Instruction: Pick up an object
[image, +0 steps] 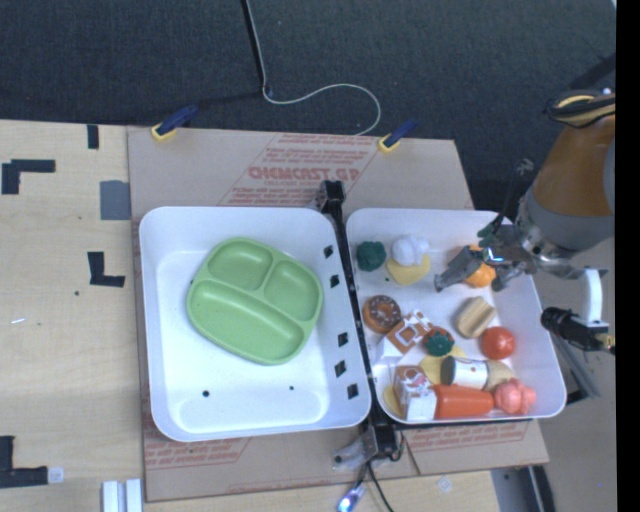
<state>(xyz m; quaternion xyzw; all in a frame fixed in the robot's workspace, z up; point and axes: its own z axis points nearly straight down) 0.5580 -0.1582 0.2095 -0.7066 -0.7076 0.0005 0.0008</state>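
Note:
The right bin (520, 300) holds several toy foods: a green ball (371, 256), a white and yellow piece (408, 258), a brown donut (381, 313), a tan bread roll (473, 317), a red tomato (497, 343) and a long orange carrot (462, 403). My gripper (470, 266) hangs over the bin's upper right part, reaching in from the right, above the roll and to the right of the white and yellow piece. A small orange piece (483, 278) sits right at its underside. Whether that piece is held is unclear.
A green divided plate (256, 298) lies in the left bin (165, 330). A black divider (345, 290) runs between the two bins. More toys crowd the right bin's front: a red-white carton (410, 330), a small box (412, 392) and a pink figure (515, 397).

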